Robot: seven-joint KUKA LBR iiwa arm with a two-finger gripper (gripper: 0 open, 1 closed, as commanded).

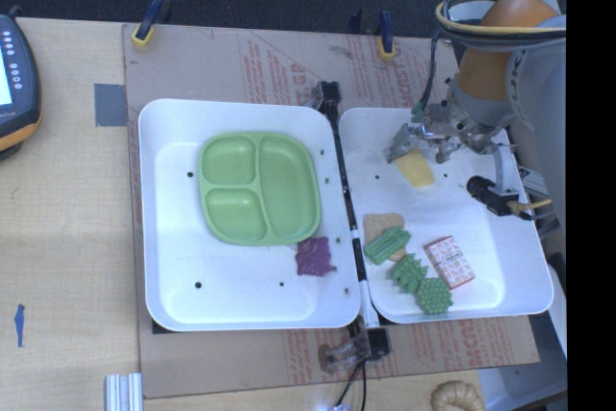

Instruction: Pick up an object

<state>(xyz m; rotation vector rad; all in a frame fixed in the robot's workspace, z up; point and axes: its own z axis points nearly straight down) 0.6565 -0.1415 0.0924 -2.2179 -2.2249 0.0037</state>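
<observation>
Over the upper part of the right bin [539, 289], the gripper [420, 145] is seen lowered from the grey arm [539, 91], whose orange band [515, 14] shows above the wrist. Its two metal fingers [399, 147] are seen spread to either side, and nothing is held between them. Just beneath and touching the gripper in the view, a pale yellow block [417, 169] lies flat on the bin floor; its long axis runs from upper left to lower right, with the wider end pointing toward the lower right. Whether the fingers actually touch the block cannot be told.

Lower in the same bin, a tan piece [381, 223] is partly covered by a green ridged item [387, 244], whose long axis slants from lower left to upper right. Beside it, a knobbly green piece [408, 272] and a second one [434, 295] are lined up toward the lower right, near the bin's front wall. A small red-and-white box [449, 262] lies just to their right, its long axis tilted from upper left to lower right.

Across the divide, the left bin [154, 207] holds a green three-compartment plate [260, 188], and a purple lump [314, 256] is set just beside the plate's lower right corner. Blue and yellow clamps [386, 41] are fixed at the board's far edge.
</observation>
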